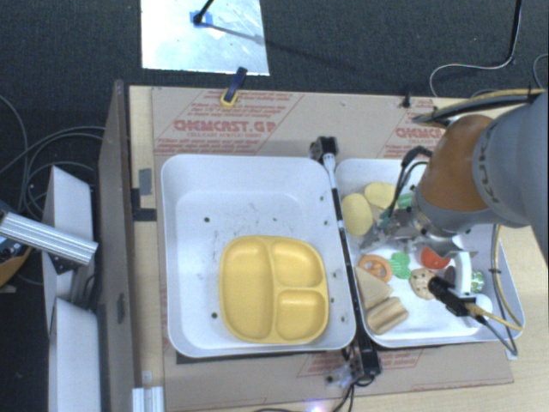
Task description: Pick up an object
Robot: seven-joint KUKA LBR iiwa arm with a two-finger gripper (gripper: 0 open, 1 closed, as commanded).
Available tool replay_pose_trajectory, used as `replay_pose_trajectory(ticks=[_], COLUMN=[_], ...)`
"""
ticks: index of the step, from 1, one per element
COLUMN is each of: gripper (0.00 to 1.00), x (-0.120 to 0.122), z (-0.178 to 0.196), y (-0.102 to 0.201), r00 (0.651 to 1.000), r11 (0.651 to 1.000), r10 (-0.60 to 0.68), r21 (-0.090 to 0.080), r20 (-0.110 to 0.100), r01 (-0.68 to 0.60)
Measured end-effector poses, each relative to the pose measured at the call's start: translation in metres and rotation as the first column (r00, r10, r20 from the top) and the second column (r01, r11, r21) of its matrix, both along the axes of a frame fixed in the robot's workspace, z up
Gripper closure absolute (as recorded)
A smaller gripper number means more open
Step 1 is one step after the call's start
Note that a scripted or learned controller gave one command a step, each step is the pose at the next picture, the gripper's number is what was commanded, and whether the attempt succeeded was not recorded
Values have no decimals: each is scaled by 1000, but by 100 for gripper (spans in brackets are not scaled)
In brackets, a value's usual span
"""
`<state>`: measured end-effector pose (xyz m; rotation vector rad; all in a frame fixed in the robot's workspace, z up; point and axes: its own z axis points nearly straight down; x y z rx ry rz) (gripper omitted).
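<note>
**binwatcher:** Toy food pile is all in the right bin [506, 294], right half of the frame. Two pale yellow lemon-ish pieces [358, 214] at its upper left, an orange round slice [375, 268] and a green bit [401, 262] mid-bin, a cookie-looking round [421, 283], and tan bread-like wedges [380, 303] at the lower left corner.

**kuka_fan:** And the arm?

**binwatcher:** Grey with the orange band [455, 170], coming in from the right and hanging over that bin. The gripper [396, 227] is low, just beside the lemon pieces and above the green bit. Whether it's spread or closed, I honestly can't make out.

**kuka_fan:** Left bin?

**binwatcher:** Left bin [193, 204] has a yellow divided tray [274, 288] sitting lower centre.
</note>
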<state>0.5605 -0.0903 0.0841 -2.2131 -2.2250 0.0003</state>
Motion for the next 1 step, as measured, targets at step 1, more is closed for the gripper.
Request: replay_pose_trajectory(ticks=[1], gripper=[0], x=[-40], z=[0], y=[-4], r00=[1000], r11=[1000], r10=[-6], r21=[-2], r20=[1], r01=[6])
